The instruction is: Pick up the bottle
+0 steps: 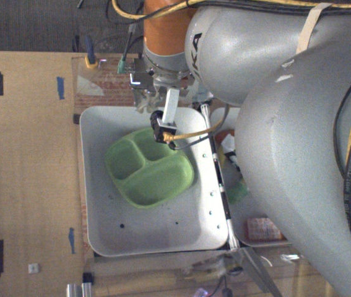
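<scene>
Fingers (145,104) hang blurred below the wrist, over the far edge of the view's left bin (101,228) and just beyond the green divided plate (153,175); I cannot tell whether they are apart or together. The likeliest bottle (226,143) is a white shape with a reddish end in the other bin (238,218), just across the shared rim and mostly hidden under the arm (286,135). It lies well apart from the fingers, toward the view's right. I judge it light, smooth plastic, apt to roll or slip; a hold across mid-body seems safest.
</scene>
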